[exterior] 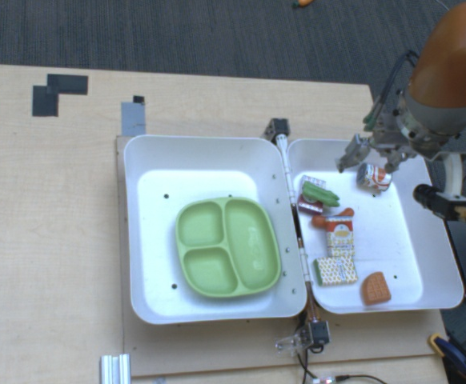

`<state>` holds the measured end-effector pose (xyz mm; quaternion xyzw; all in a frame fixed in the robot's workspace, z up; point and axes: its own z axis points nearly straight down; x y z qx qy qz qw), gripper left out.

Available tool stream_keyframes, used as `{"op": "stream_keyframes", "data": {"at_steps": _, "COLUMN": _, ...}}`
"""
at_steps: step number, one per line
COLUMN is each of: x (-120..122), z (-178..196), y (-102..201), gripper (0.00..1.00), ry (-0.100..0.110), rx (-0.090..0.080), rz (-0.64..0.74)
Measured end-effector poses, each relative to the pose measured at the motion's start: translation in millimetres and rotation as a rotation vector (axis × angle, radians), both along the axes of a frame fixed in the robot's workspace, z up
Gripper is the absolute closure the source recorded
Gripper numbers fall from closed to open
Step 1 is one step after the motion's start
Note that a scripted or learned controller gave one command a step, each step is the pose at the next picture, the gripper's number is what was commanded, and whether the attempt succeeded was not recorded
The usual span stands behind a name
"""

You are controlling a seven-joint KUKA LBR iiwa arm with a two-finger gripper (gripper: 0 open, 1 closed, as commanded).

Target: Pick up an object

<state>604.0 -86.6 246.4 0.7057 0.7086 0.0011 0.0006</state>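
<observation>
Where my arm comes in from the right, my hand [371, 160] hangs over the far part of the right bin [433, 294], its two grey fingers [349, 157] spread apart and pointing down. Between and just under them sits a small white and red object [374, 177], perhaps a little can or cup; I cannot tell whether my fingers touch it, and I would not say I hold it.

Toward the divider from there, a green pepper-like piece [321, 193] lies across a red and white wrapper [309, 205]. Just nearer the camera is an orange carrot-shaped toy [333, 218], touching a small carton with an orange label [339, 237]. Below that carton lies a flat green-speckled packet [336, 271], and beside it, toward the near right corner, an orange-brown piece like a slice of bread [375, 288].

The left bin [149, 166] holds a light green divided plate [228, 247] with three compartments, set toward the near right of that bin.

Both bins rest on the pale wooden bench [49, 238], which carries a few dark tape patches [57, 93] at its far left. Beyond the bench, on the dark carpet [177, 22], lies a small orange thing [306, 0].
</observation>
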Motion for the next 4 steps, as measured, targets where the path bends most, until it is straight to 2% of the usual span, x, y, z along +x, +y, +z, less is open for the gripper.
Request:
{"op": "stream_keyframes", "data": {"at_steps": 1, "x": -113.1, "z": -83.7, "y": -17.6, "gripper": 0.00, "ry": 0.004, "rx": 0.000, "rz": -0.003}}
{"op": "stream_keyframes", "data": {"at_steps": 2, "x": -113.1, "z": -149.4, "y": 0.9, "gripper": 0.00, "ry": -0.008, "rx": -0.001, "rz": -0.004}}
{"op": "stream_keyframes", "data": {"at_steps": 3, "x": -111.1, "z": -138.1, "y": 1.8, "gripper": 1.00, "ry": -0.014, "rx": -0.001, "rz": -0.002}}
{"op": "stream_keyframes", "data": {"at_steps": 4, "x": -111.6, "z": -138.7, "y": 1.9, "gripper": 0.00, "ry": -0.012, "rx": 0.000, "rz": -0.002}}
